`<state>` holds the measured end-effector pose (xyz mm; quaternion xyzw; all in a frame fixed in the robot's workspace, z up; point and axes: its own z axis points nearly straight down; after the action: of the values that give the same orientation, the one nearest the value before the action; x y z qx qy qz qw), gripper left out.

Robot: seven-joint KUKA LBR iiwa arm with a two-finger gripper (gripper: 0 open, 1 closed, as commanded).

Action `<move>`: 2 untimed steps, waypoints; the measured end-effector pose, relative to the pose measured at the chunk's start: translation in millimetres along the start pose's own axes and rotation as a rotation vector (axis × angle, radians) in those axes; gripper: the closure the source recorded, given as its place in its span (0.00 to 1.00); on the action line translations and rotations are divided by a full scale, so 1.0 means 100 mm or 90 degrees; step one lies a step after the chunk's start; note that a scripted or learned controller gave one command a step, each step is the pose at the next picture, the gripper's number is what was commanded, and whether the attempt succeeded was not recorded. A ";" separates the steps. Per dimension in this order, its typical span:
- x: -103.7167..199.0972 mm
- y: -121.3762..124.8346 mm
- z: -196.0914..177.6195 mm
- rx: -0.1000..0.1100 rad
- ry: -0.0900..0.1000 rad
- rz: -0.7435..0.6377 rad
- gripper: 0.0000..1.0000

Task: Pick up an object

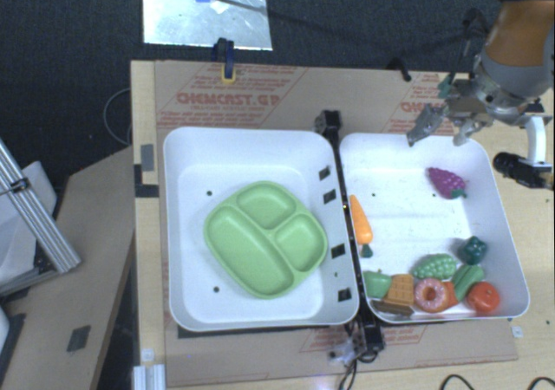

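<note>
My gripper (444, 130) hangs above the far edge of the right bin (408, 206), its fingers spread apart with nothing between them. A purple grape bunch (446, 181) lies just below it in the bin. An orange carrot (360, 222) rests along the bin's left wall. Piled in the near right corner are a pink donut (431, 294), a red tomato (483, 296), a green corn-like piece (434, 266), a dark green broccoli (473, 250), a waffle-like piece (400, 292) and a green pepper (376, 282).
The left bin (186, 206) holds a green divided plate (264, 239). Black clips run down the divider (334, 198) between the bins. A blue clamp (225, 57) stands at the bench's far edge. An aluminium frame (35, 224) stands at the left.
</note>
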<state>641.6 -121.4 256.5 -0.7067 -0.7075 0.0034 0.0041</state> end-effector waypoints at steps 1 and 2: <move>0.00 0.02 -0.08 -0.008 -0.001 -0.001 0.00; 0.02 0.11 0.49 -0.008 -0.001 -0.002 0.00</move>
<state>651.8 -119.2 207.3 -0.7056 -0.7086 -0.0002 -0.0007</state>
